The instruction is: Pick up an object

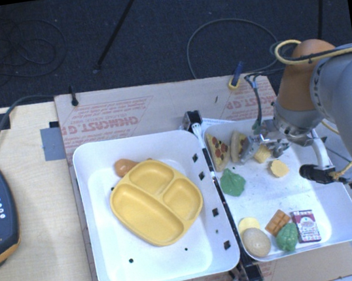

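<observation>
The grey arm with an orange band [301, 87] reaches over the far right corner of the right-hand shallow white plastic bin [331, 201]. Its gripper [266, 145] is low in the bin's far half. Whether the claw is spread or pressed together cannot be told from this angle, and nothing can be seen pinched in it.

A small pale-yellow blocky chunk [262, 154] with a smooth, cheese-like look lies directly at the claw's tip, touching it or just beside it; I cannot tell which. Near it, toward the bin's middle, sits a rounded yellow plastic piece [278, 168].

Along the bin's far left edge lie a flat wedge-shaped toy pizza slice [217, 150] with speckled topping and a folded tan taco-like shell [238, 146]. A crinkled green leafy lump [233, 183] rests against the left wall.

Along the near edge, a smooth cream dome-shaped disc [256, 241] overlaps a yellow disc [248, 225]. Beside them are a brown gridded waffle square [277, 222], a knobbly green floret-like piece [287, 238] and a small maroon printed carton [306, 226].

The left-hand white bin [115, 258] holds a glossy yellow plastic plate with three compartments [156, 201]. A rounded orange object [124, 166] is partly hidden behind the plate's far edge. Both bins sit on a printed cardboard sheet [132, 113].
</observation>
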